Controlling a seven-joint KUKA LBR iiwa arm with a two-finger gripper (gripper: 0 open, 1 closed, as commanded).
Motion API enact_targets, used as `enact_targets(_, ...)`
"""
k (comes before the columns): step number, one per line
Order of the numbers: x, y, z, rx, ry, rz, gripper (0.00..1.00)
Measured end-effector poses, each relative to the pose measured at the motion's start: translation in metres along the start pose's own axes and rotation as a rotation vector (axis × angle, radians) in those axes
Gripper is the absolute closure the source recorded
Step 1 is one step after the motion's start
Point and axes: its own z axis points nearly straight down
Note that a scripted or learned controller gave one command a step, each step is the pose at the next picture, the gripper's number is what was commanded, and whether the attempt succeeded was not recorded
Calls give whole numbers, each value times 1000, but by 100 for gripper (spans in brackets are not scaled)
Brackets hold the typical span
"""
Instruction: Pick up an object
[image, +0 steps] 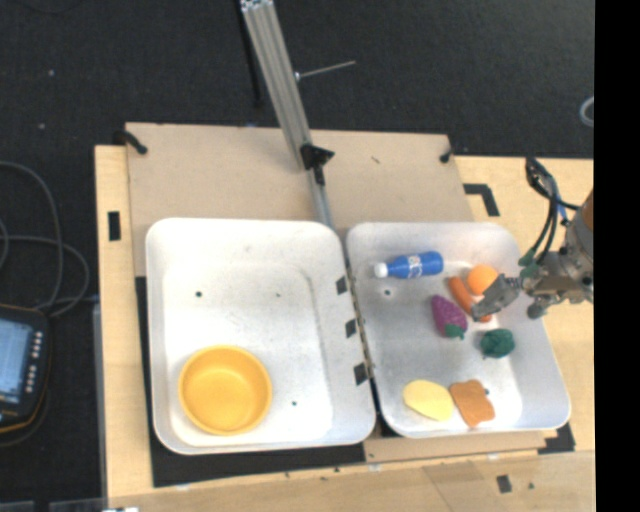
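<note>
Camera view shows the grey two-finger gripper entering from the right and hovering over the right-hand shallow white bin. How far its fingers stand apart cannot be told from this angle, and nothing is visibly held between them.

Candidate objects lie clustered in the right bin. A round orange ball sits just beside the gripper tip, touching or almost touching an elongated orange carrot-shaped toy. A purple eggplant-shaped toy lies immediately left of these. A dark green lumpy toy rests nearer, apart from the cluster. A blue plastic bottle with a white cap lies on its side toward the far wall. A pale yellow oval piece and an orange-brown slab lie side by side at the near edge. A yellow plastic bowl stands in the left-hand white bin.

Failure risks, by judgement:
- Crowding: a descent onto the ball may strike the carrot or eggplant, so the fingers close on two items or none.
- Round shape: the ball can roll or squirt from an off-centre pinch.
- Wall proximity: the right bin's rim may obstruct a finger.
</note>
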Motion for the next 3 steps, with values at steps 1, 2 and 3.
enact_targets(1,0,0,0,0,0,1,0)
enact_targets(2,0,-1,42,4,-1,3,0)
enact_targets(3,3,-3,104,8,1,3,0)
